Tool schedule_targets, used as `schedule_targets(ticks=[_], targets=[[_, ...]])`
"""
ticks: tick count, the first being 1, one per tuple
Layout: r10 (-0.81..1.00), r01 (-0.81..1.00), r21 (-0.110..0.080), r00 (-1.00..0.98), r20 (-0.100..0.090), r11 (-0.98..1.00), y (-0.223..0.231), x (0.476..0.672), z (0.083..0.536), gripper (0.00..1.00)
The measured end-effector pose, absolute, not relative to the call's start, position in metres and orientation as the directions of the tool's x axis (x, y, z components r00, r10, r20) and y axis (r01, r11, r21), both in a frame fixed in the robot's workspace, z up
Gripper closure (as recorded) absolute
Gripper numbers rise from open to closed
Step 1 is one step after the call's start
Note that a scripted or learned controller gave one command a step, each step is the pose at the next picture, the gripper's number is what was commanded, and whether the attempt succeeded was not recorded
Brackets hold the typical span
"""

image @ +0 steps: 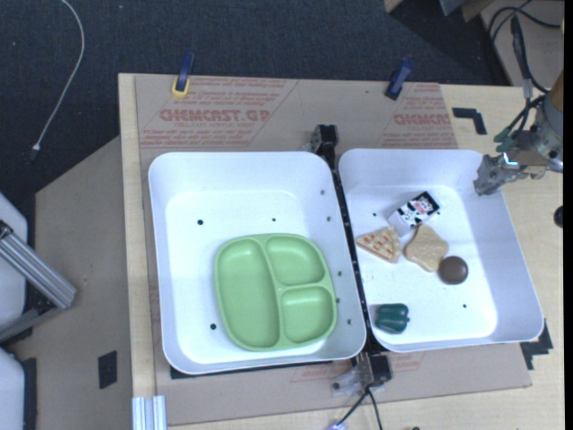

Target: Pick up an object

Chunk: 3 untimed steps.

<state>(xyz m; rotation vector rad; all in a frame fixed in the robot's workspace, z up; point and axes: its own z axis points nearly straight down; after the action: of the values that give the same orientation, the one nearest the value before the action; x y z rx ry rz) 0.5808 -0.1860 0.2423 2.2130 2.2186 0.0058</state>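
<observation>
Now, your gripper (491, 176) hangs at the right bin's (483, 325) far right rim; whether it's open, I cannot tell. The brown cookie (453, 270) lies apart mid-bin: centre over it, then descend straight.

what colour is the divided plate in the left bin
Light green plate, seen in the camera view.

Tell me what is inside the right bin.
The right bin holds a black-and-white packet, a waffle piece, a toast slice, a brown ball and a green pepper. Whatever lies beneath them is covered.
</observation>
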Motion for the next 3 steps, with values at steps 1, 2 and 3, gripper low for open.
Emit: schedule_targets(ticks=[1, 2, 3], targets=[[1.000, 1.000, 0.000, -0.006, 0.003, 0.006, -0.133, 0.575, 0.251, 1.00], [1.000, 1.000, -0.003, -0.005, 0.003, 0.005, -0.087, 0.564, 0.239, 1.00], [1.000, 1.000, -0.003, -0.005, 0.003, 0.005, -0.043, 0.551, 0.238, 1.00]])
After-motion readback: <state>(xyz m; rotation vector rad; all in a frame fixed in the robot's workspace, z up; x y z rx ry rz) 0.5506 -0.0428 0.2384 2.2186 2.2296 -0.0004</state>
